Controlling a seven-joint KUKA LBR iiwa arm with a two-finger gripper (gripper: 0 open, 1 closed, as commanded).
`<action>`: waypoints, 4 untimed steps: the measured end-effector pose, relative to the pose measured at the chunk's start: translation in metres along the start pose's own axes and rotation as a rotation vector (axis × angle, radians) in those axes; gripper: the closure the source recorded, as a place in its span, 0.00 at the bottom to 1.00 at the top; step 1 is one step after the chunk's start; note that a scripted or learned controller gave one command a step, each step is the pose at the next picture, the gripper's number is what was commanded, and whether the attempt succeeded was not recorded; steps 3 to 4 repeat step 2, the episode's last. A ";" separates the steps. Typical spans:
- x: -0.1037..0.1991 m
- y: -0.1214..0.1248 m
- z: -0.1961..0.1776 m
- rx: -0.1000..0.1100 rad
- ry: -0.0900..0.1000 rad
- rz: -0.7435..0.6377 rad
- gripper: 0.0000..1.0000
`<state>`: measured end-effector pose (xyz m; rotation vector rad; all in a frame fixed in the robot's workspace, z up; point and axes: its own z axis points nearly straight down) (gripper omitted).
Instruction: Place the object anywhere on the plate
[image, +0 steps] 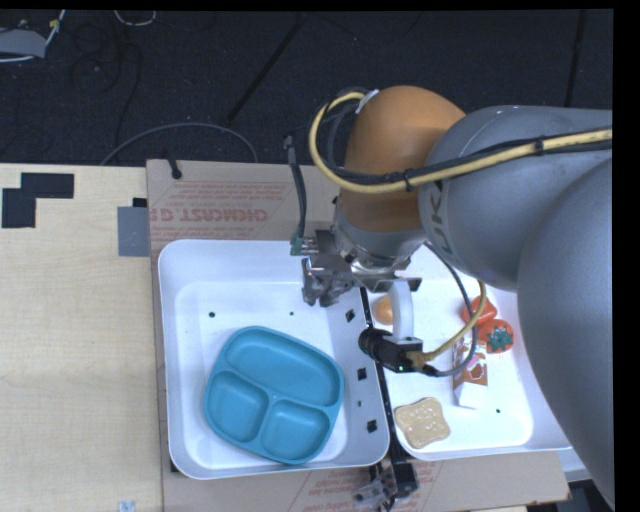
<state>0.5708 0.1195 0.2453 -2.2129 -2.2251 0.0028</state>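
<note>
A blue plate (272, 394) with three compartments lies in the left bin (190, 300), toward its front. My gripper (320, 284) hangs over the back right part of that bin, close to the divider between the bins and just behind the plate's far rim. Nothing shows beneath it. In the right bin (510, 425) lie a beige toast-like piece (422, 422) near the front, a small orange item (383, 306) half hidden under my wrist, and a red and orange toy (492, 333) at the right.
A white and red packet (467, 383) lies beside the red toy in the right bin. The big grey arm covers that bin's back and right side. Brown cardboard (215, 205) lies behind the bins, and pale bench top stretches to the left.
</note>
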 end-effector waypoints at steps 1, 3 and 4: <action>0.056 0.003 -0.001 0.000 0.000 -0.001 1.00; 0.053 0.003 -0.001 0.001 -0.002 0.002 0.00; 0.053 0.003 -0.001 0.001 -0.002 0.002 0.00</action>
